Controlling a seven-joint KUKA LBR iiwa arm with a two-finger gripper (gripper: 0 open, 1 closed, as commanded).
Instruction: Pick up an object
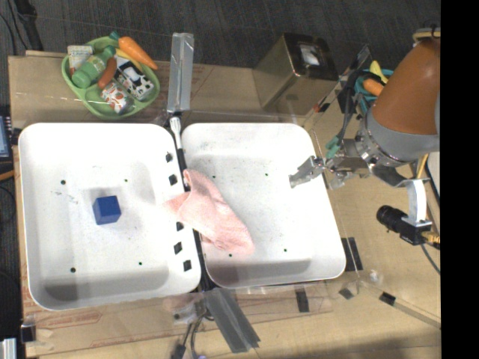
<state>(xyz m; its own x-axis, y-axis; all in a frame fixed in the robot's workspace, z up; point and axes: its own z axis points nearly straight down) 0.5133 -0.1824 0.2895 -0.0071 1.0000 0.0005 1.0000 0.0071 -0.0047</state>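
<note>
Camera view shows my jaws (303, 174) over the right bin's (299, 264) right edge; I cannot tell their state. A soft, crumpled pink cloth (212, 214) runs diagonally across the bins' divide. A hard blue cube (107, 209) sits squarely in the left bin (45, 275).

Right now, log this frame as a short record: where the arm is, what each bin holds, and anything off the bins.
arm: gripper over the right bin's right edge, nothing seen in it
left bin: blue cube
right bin: pink cloth, draped over the divider at its left edge
off bins: green bowl of toy food, upper left
</note>
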